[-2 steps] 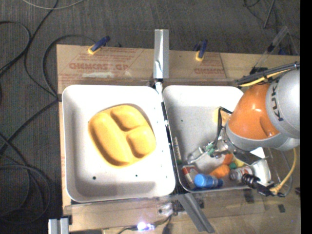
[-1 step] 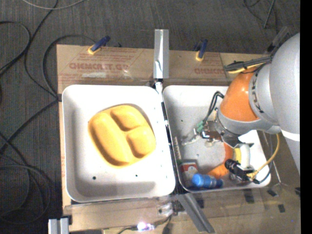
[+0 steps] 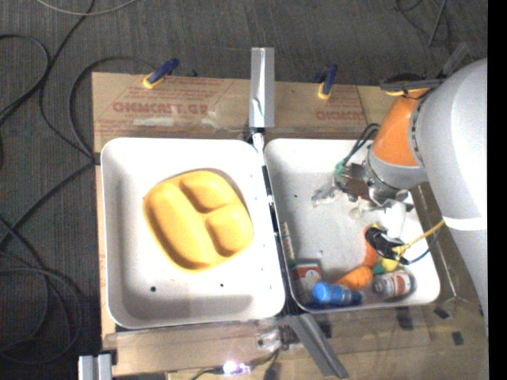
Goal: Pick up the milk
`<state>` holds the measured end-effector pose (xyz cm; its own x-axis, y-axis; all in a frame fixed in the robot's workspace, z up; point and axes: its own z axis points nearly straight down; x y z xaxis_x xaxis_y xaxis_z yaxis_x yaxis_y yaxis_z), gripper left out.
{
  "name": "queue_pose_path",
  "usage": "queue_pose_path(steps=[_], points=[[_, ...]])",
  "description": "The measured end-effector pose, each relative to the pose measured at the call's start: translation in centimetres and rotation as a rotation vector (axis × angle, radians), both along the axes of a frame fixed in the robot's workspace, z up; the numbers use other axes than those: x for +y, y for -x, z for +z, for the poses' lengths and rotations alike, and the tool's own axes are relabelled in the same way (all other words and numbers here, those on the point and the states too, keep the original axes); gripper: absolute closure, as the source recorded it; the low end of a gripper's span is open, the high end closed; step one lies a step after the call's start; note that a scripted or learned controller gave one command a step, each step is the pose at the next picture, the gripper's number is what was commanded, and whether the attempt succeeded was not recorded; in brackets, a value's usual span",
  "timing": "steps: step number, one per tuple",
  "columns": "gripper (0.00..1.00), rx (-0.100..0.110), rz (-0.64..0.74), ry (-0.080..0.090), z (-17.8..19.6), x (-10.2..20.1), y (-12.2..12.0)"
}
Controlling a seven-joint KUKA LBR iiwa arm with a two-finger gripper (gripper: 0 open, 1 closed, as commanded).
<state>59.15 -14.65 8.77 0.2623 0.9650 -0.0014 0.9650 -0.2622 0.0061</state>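
Two splayed fingers [image 3: 325,194] on the hand [image 3: 337,188], nothing between.

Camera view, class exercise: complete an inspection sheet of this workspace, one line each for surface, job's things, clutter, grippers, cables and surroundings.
Surface: bench with a left bin and a right bin, both white, side by side.
Job's things: the milk may be the small carton at the right bin's near edge; too small to confirm.
Clutter: yellow divided tray in the left bin; blue bottle, orange carrot-like item and small can in the right bin.
Grippers: gripper above the right bin's far part, apart from the items.
Cables: loose cables on the floor.
Surroundings: cardboard sheet clamped behind the bins.
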Motion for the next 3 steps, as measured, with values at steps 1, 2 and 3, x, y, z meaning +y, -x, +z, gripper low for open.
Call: queue_pose_path(steps=[1, 2, 3], points=[[0.0, 0.011, 0.239, -0.002, 0.7, 1.5, 7.4], [0.0, 0.011, 0.086, -0.007, 3.8, 3.5, 10.9], [0.0, 0.009, 0.175, 0.001, 10.7, 3.7, 2.3]])
